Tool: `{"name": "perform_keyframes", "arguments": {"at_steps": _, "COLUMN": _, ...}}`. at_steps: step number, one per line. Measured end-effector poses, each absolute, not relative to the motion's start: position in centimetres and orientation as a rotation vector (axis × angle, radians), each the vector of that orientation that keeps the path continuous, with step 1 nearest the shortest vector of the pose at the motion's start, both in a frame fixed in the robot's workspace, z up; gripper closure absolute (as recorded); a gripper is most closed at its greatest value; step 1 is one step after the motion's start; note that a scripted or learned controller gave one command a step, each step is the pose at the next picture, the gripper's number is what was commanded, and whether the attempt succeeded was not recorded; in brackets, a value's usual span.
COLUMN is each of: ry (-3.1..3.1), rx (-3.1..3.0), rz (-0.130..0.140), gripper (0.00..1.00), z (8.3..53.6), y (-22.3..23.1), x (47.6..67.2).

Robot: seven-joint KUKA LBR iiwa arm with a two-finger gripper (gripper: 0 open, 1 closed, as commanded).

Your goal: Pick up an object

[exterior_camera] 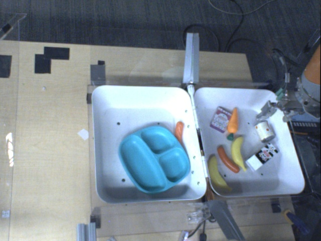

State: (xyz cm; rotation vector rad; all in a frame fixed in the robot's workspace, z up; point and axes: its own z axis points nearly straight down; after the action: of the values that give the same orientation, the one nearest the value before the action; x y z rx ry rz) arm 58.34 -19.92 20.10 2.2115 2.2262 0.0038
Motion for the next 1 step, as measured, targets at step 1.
{"name": "perform_keyframes", "arguments": {"at_steps": 1, "ry": 2.276, "rx": 2.157, "rz": 0.006, "gripper": 0.0, "z": 9.65, "y": -20.43, "x": 56.71}}
